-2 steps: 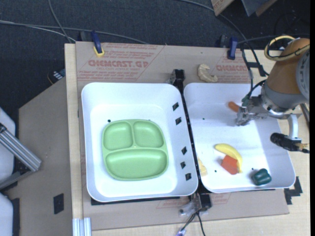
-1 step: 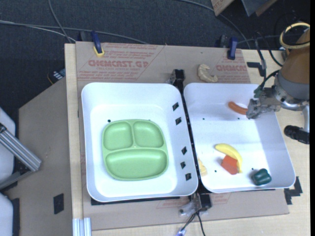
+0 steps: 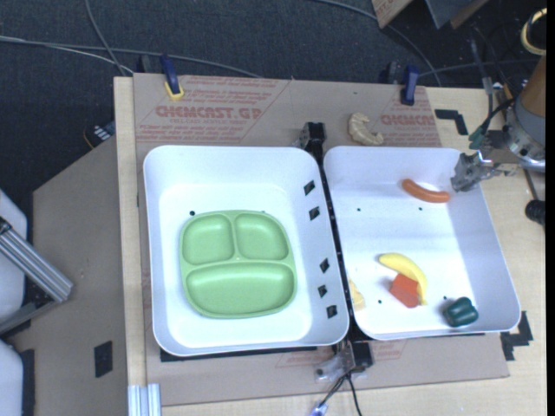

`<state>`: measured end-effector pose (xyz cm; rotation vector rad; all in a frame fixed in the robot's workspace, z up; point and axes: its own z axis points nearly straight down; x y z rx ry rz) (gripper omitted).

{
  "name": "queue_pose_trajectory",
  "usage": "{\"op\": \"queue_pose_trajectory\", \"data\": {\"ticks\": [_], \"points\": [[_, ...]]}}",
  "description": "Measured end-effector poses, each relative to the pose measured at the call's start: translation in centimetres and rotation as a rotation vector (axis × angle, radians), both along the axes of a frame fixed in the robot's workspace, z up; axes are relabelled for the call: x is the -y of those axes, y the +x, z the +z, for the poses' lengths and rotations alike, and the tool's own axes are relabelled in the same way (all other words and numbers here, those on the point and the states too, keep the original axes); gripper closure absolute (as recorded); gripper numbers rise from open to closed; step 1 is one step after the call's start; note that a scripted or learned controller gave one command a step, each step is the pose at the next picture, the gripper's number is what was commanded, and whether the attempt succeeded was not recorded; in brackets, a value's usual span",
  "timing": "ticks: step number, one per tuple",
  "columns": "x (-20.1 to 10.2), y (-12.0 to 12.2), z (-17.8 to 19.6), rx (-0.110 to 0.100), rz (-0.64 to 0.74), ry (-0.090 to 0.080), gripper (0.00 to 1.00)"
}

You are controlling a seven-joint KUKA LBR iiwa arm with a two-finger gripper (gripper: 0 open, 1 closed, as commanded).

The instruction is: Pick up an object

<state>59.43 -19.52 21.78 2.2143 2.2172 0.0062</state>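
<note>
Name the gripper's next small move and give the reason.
Probably ease the gripper a little left and down onto the orange sausage: it hovers at the right bin's far rim, just beside the sausage's right end, with nothing seen between its fingers.

I see a divided plate [image 3: 237, 263] lying in the left bin [image 3: 160, 232]. In the right bin [image 3: 486, 241], a sausage [image 3: 425, 191] lies at the back, with a banana [image 3: 404, 268], block [image 3: 404, 291] and pepper [image 3: 460, 311] toward the front.
</note>
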Motion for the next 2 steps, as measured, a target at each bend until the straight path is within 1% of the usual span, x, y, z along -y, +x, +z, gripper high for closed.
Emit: {"op": "queue_pose_trajectory", "data": {"ticks": [1, 2], "points": [[0.0, -0.2, 4.5, -0.002, 0.000, 0.001, 1.00], [-5.6, -1.1, 4.6, -0.010, 0.004, 0.006, 1.00]]}}
